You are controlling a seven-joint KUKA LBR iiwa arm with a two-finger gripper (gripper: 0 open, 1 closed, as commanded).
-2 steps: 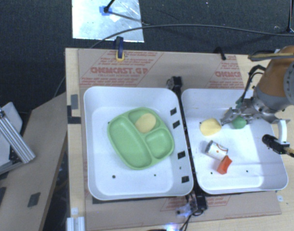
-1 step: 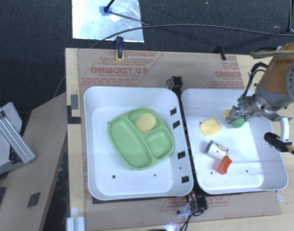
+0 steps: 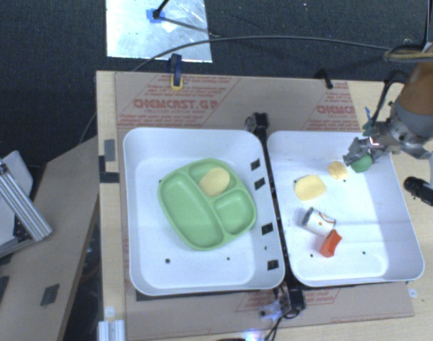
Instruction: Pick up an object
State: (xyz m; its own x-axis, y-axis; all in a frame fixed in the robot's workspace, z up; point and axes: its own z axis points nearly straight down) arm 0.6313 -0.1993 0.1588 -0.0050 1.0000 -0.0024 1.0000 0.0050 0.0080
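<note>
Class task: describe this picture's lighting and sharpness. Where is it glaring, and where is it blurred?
Camera view: the reflective sheet at top glares; the right bin floor looks washed out beside the left bin; the gripper looks soft, its green object indistinct.

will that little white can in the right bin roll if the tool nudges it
Probably. The white can lies on its side on the right bin's smooth floor, so it could roll. The orange block close by may stop it. It looks small, likely light.

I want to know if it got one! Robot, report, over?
Gripper over right bin, green object at its tip. Grasp unconfirmed. Small yellow piece close beside.
</note>
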